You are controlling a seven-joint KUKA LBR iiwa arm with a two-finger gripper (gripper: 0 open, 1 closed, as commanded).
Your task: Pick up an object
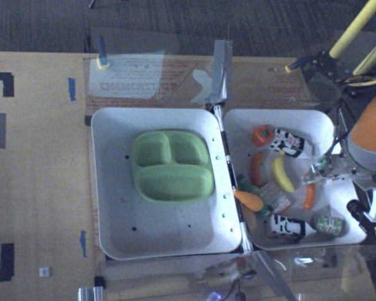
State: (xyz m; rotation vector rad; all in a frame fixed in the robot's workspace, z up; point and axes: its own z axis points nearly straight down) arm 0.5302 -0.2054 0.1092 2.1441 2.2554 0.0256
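The right bin (323,119) holds several toy foods: a red-orange tomato (262,135), a cow-print carton (287,143), a reddish sausage (257,167), a yellow banana (283,173), an orange carrot (249,199), a second cow-print carton (287,227), a green can (329,224) and a small orange-red piece (309,195). My gripper (319,170) hangs over the bin's right side, just above the orange-red piece and right of the banana. Nothing is visibly held in it. The arm's orange band (370,130) rises at the right edge.
The left bin (106,168) carries a green divided plate (172,166). A metal divider (220,80) runs between the bins at the back. Yellow poles (357,21) and cables stand at the upper right. Tan bench surface lies to the left.
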